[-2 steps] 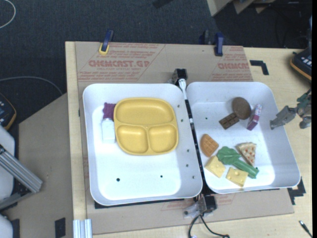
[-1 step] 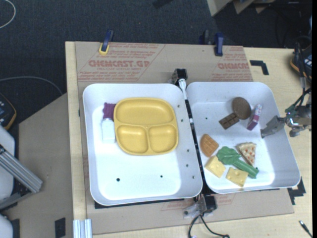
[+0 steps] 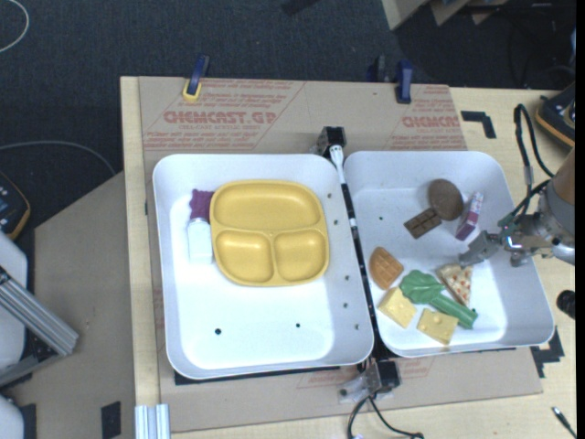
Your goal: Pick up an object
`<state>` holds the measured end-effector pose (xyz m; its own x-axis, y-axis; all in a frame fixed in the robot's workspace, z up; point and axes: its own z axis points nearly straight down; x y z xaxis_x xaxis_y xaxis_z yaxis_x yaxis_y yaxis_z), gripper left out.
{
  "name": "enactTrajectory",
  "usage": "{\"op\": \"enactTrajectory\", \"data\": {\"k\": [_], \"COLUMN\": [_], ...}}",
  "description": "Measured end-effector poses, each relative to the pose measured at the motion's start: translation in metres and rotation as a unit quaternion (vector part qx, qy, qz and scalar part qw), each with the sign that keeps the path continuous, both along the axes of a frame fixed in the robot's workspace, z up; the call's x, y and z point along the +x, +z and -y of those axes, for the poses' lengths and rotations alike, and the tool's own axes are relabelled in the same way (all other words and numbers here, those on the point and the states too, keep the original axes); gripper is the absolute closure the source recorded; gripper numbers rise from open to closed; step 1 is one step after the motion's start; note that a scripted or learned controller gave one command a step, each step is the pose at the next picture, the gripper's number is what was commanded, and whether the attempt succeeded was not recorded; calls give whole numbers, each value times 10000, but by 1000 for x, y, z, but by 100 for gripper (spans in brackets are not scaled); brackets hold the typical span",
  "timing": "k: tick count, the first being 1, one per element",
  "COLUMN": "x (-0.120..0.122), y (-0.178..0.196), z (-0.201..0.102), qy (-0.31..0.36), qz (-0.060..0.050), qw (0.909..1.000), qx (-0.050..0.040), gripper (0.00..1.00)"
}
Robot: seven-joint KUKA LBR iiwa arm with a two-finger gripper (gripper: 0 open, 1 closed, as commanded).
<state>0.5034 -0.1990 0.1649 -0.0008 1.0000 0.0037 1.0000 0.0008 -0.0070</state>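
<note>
Gripper (image 3: 477, 251), fingers spread and holding nothing, hangs over the right bin (image 3: 512, 323) with the pizza slice (image 3: 457, 283) just beside it at seven o'clock, long axis running about eleven to five.

You see the gripper (image 3: 482, 250) as slim grey metal fingers on a silvery-grey wrist block, with thin dark cables looping above it.

The yellow tray (image 3: 270, 230) looked like smooth, shiny plastic. Both white bins (image 3: 265, 337) looked smooth. The bench (image 3: 146, 199) looked like matt wood.
</note>
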Motion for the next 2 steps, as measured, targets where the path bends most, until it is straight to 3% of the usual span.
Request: {"op": "enactTrajectory", "data": {"k": [2], "x": [-6], "y": [-82], "z": [1], "qy": [-6], "qz": [11], "qw": [10000], "qx": [-5], "gripper": [0]}}
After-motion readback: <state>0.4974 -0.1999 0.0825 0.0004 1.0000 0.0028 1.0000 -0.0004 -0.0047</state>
